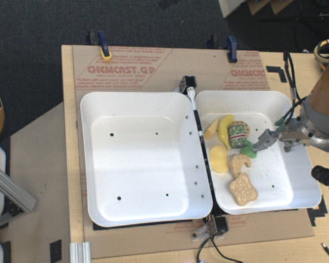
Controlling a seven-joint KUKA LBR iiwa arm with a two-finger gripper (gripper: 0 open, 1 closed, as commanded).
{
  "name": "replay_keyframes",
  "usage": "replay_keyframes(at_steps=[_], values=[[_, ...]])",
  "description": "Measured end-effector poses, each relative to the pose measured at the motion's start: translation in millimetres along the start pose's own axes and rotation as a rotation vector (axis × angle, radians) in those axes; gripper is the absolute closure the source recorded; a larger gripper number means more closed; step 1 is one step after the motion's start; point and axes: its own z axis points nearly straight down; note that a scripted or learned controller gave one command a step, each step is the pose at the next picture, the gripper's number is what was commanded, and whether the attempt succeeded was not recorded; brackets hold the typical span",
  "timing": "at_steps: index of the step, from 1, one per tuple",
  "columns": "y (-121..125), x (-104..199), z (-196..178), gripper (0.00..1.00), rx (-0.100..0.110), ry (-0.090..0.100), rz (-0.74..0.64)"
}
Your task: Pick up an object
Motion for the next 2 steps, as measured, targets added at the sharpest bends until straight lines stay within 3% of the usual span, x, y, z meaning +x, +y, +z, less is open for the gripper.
replay_keyframes(at_steps=[1, 2], values=[[7.2, 22.7, 121.9, 0.00, 0.001, 0.002, -0.001], [7.4, 20.4, 107.7, 1.00, -0.004, -0.002, 0.002]])
